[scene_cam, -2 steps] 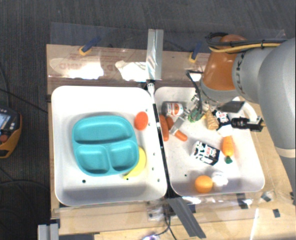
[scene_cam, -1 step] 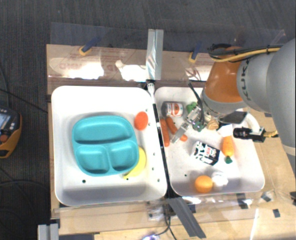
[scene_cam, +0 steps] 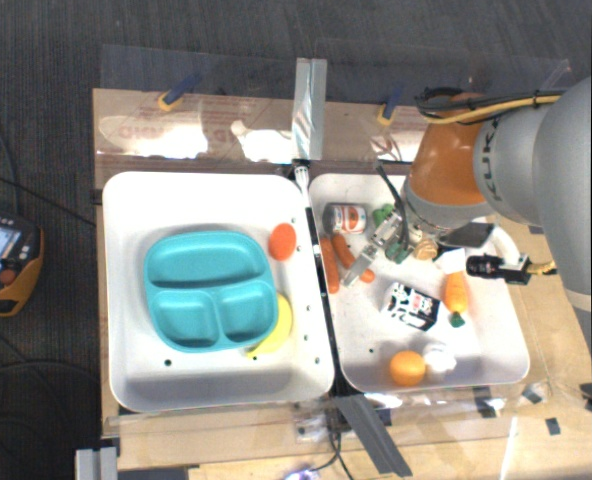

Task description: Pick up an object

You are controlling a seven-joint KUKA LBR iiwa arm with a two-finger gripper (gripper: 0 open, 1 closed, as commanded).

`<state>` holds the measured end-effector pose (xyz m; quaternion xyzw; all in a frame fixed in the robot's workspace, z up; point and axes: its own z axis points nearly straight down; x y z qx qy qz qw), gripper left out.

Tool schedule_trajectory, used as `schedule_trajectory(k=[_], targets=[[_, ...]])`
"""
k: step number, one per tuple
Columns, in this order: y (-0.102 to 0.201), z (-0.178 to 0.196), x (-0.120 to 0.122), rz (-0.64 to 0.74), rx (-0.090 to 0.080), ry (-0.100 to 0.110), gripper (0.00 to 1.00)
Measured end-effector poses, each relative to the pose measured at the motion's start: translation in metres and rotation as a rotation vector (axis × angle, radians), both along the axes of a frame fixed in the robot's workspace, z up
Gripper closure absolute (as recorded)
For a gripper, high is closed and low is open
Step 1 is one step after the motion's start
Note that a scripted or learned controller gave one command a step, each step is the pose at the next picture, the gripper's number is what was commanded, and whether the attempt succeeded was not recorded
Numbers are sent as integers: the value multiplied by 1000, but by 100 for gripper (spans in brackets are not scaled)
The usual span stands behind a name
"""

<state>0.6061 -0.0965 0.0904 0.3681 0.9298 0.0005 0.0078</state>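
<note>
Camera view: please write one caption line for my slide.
KUKA arm's gripper reaches into the right bin among small objects; a teal divided tray lies in the left bin.

Two white bins: left bin (scene_cam: 126,298), right bin (scene_cam: 496,358). One teal divided tray (scene_cam: 208,288). One yellow item (scene_cam: 276,333) under tray edge. Two orange balls (scene_cam: 282,240) (scene_cam: 408,368). One can (scene_cam: 347,218). Two carrots (scene_cam: 457,294) (scene_cam: 338,255). One black-and-white carton (scene_cam: 412,305).

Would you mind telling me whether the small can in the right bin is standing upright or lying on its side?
On its side: the can shows its length and round end.
</note>
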Motion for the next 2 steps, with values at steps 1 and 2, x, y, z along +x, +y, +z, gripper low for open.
schedule_trajectory(k=[1,2], targets=[[0,10,1,2,-2,-1,100],[50,107,8,-94,3,15,100]])
